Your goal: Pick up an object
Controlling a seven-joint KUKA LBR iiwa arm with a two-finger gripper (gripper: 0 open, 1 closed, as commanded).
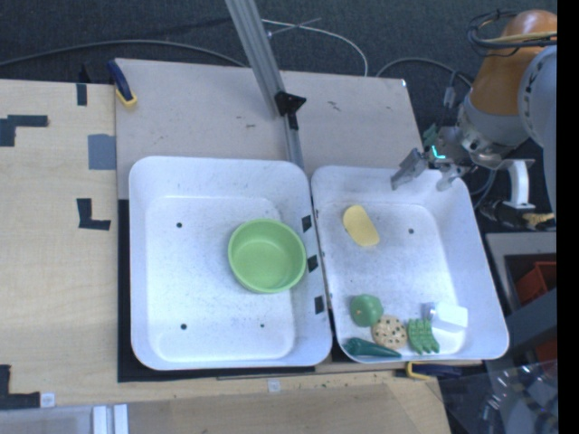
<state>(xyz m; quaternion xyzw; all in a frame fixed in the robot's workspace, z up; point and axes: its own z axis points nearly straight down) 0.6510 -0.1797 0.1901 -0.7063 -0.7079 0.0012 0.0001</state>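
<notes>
My gripper (423, 175) hangs over the far right rim of the right bin (470, 233), its two fingers spread apart with nothing between them. A yellow oval object (361, 225) lies in the upper part of that bin, to the left and below the gripper. Along the bin's near edge sit a green round object (365, 309), a speckled cookie-like disc (389, 331), a dark green long piece (373, 347), a green ridged toy (422, 334) and a white block (449, 316). A green bowl (266, 255) stands in the left bin (163, 242).
A slanted metal pole (262, 52) crosses the bench above the bins and ends at a black clamp near their shared rim. Cables trail across the dark floor at the back. A blue and yellow clamp (120, 83) sits at the bench's far left corner.
</notes>
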